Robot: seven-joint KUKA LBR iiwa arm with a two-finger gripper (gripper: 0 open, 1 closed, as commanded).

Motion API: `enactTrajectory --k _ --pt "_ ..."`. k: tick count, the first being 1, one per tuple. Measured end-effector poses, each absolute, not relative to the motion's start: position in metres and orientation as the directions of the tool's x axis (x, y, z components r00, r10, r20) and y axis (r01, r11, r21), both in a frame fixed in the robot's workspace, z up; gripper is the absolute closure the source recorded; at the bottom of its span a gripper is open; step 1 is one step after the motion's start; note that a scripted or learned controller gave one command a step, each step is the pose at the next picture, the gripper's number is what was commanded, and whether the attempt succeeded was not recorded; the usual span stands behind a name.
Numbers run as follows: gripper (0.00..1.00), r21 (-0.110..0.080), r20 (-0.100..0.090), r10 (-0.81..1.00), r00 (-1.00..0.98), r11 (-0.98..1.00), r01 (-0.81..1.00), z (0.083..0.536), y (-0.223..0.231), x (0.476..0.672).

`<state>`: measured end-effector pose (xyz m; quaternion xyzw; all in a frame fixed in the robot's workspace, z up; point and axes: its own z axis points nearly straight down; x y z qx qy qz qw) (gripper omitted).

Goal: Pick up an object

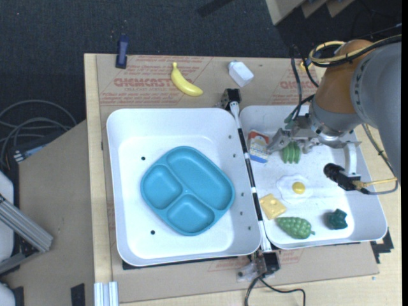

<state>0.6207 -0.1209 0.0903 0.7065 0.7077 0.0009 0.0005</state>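
Observation:
My gripper (292,141) is low in the back part of the right bin (373,203), reaching in from the right under the orange band. Directly beneath its tip lies a small ribbed green toy vegetable (291,154), touching or nearly touching it. A red and white carton (257,145) lies just to the left by the bin wall. Nearer the front are a fried egg (297,187), a yellow cheese slice (272,206), a light green bumpy vegetable (294,226) and a dark green broccoli piece (337,219).
The left bin (127,139) holds a blue divided plate (186,189). On the bench behind the bins lie a banana (185,81), a white block (241,73) and a small blue object (122,51). A black cable fitting (338,174) hangs over the right bin.

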Motion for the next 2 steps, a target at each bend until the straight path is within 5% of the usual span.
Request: enactTrajectory --k 1,2 --pt "0.0 0.0 0.0 1.0 0.0 0.0 1.0 0.084 -0.111 0.558" --pt "0.0 0.0 0.0 1.0 -0.001 0.001 1.0 0.085 -0.127 0.645"
